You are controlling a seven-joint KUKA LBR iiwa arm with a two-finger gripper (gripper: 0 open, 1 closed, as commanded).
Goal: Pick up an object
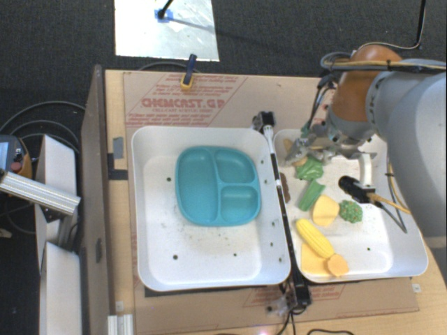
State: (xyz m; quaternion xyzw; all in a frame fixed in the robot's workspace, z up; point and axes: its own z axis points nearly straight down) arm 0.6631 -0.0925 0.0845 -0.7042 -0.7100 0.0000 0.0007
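Camera view puts your hand (305, 149) low over the right bin (412, 257), just above the green toy (309, 169); its grip can't be told. Next, descend and close.

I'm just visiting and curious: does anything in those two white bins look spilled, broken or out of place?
Nothing looks broken. The left bin has dark specks scattered on its floor around the teal divided plate, like crumbs or dirt. The toy foods, such as the corn cob and broccoli, lie jumbled in the right bin, but none has spilled out.
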